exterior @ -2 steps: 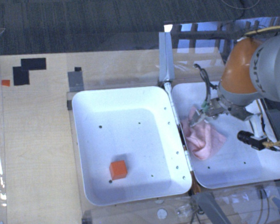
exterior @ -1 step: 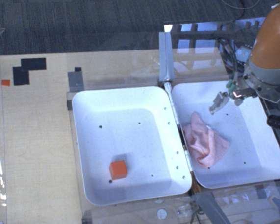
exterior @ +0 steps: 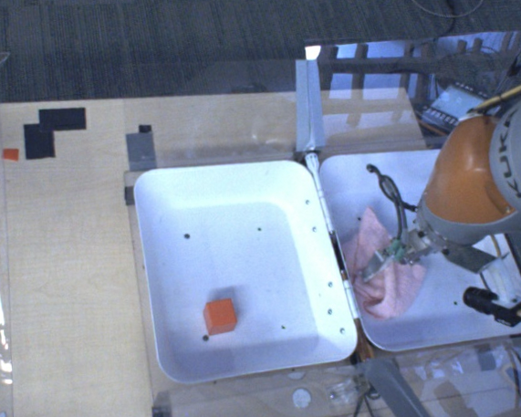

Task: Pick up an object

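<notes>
Cloth [exterior: 386,273], pink, crumpled: right bin [exterior: 437,328], directly beneath gripper [exterior: 382,265]; jaw state cannot be told. Risk: limp fabric slips free on lifting. Orange block [exterior: 220,316]: well left, other bin [exterior: 232,197].

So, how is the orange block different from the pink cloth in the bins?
The orange block is a small, rigid cube with sharp edges; the pink cloth is soft, crumpled and larger. The block lies alone in the left bin, far from the arm, while the cloth lies in the right bin with the tool directly at it. Both rest on the white floor of a bin.
</notes>
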Controlling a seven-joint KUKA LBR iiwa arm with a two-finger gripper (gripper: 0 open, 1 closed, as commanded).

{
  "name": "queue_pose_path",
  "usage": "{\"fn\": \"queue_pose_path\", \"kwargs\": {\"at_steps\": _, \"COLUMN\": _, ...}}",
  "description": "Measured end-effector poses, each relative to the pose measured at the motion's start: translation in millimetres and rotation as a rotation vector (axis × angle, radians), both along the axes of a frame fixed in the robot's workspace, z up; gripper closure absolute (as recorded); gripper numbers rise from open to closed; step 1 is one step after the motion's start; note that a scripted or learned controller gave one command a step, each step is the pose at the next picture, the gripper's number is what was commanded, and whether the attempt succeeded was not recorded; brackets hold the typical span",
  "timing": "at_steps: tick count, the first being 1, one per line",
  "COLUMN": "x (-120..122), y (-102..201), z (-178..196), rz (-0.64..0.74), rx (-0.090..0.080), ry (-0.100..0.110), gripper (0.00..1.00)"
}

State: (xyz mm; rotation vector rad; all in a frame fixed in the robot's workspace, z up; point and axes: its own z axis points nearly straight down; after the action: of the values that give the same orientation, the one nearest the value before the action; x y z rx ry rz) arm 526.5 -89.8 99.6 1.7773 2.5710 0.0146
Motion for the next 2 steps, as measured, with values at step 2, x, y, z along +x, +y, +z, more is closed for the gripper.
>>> {"fn": "queue_pose_path", "kwargs": {"at_steps": 2, "x": 68.9, "y": 30.5, "z": 86.2, "rz": -0.142, "rx": 0.003, "ry": 0.011, "gripper": 1.0}}
